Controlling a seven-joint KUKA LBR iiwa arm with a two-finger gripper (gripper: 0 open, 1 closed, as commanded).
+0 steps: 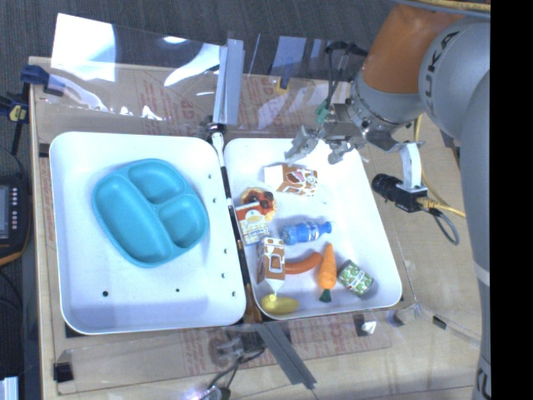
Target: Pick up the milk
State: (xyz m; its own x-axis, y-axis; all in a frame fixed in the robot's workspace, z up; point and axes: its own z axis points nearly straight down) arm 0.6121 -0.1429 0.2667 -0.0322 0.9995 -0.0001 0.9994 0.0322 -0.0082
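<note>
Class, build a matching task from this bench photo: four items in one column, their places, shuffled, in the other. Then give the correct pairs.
Items:
1. blue divided plate
2. carrot
3. water bottle
4. gripper

Places:
A. right bin's middle
B. over the right bin's far edge
C. left bin
D. right bin, near front, beside a green packet

Pairs: 1-C, 2-D, 3-A, 4-B

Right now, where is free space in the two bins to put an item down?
Left bin: bare floor around the blue tray, widest along its near edge. Right bin: bare strip beside its right wall. Crowded from the carton down to the carrot.
</note>
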